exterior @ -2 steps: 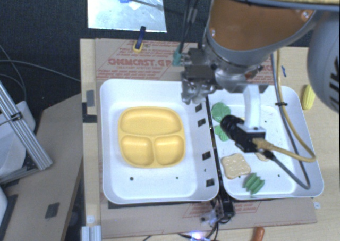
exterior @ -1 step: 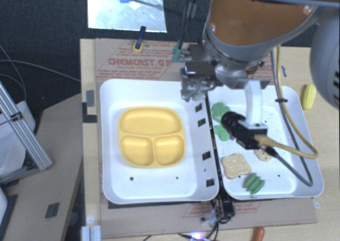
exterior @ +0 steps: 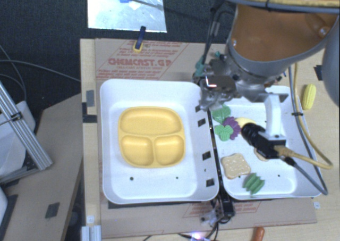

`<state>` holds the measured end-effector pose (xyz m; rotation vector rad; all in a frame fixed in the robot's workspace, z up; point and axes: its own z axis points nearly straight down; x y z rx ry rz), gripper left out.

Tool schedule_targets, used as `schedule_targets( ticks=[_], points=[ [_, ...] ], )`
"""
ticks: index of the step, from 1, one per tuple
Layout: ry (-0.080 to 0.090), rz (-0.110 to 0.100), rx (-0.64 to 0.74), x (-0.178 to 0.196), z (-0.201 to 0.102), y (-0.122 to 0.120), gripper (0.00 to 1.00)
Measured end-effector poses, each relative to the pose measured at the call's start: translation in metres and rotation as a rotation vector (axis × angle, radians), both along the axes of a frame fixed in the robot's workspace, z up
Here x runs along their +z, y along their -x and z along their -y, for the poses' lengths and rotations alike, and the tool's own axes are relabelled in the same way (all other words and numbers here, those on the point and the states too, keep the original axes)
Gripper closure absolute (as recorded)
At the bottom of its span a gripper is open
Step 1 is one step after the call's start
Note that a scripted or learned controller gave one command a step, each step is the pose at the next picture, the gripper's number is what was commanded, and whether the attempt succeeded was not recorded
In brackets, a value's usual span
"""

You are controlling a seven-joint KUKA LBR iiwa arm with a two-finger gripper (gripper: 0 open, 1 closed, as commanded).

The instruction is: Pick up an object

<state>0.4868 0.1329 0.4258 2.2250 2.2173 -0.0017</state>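
Just below the pincer (exterior: 219,99), whose state I cannot tell, lie a green leaf (exterior: 220,112) and purple grapes (exterior: 230,126); left sits a yellow tray (exterior: 151,136).

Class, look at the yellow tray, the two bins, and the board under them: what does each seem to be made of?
Yellow tray: likely moulded plastic, matt; smooth rounded compartments, one even colour.
Bins: probably thin formed plastic, white, slightly glossy; soft curved rims.
Board: looks like cardboard; dull brown with red printed lettering.
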Motion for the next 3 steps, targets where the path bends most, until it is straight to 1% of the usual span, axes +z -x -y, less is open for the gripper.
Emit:
schedule_targets(
  ticks=[3],
  points=[
    [-0.004, 0.010, 0.015, 0.035, -0.003, -0.002, 1.00]
  ],
)
